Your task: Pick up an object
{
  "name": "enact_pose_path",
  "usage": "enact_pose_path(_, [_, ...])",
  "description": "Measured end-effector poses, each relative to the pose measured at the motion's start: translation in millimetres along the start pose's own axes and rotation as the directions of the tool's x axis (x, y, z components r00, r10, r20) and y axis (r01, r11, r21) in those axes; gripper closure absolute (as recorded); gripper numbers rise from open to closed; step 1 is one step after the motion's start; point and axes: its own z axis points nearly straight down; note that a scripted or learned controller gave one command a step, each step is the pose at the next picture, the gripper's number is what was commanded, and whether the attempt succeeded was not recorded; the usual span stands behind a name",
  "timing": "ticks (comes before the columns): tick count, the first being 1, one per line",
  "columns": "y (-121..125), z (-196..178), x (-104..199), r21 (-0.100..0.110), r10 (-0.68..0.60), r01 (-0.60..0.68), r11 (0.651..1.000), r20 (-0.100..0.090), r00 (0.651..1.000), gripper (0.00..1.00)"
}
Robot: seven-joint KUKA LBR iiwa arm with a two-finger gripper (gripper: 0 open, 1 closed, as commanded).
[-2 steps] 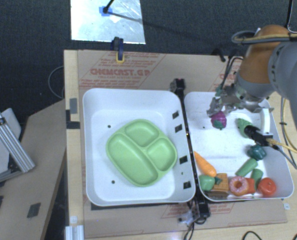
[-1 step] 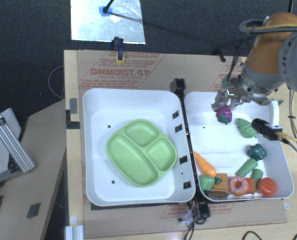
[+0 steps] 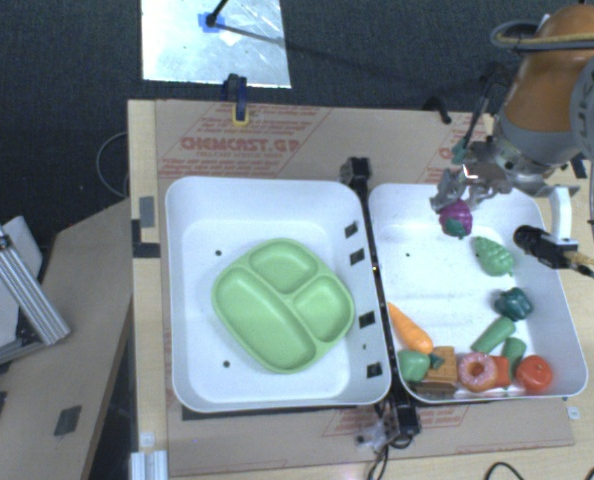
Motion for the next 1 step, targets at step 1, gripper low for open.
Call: enact_pose_path(1, [-46.4,-3.9,31.2,0.006,-0.001,0.001,1.000,-0.001,1.000,1.00])
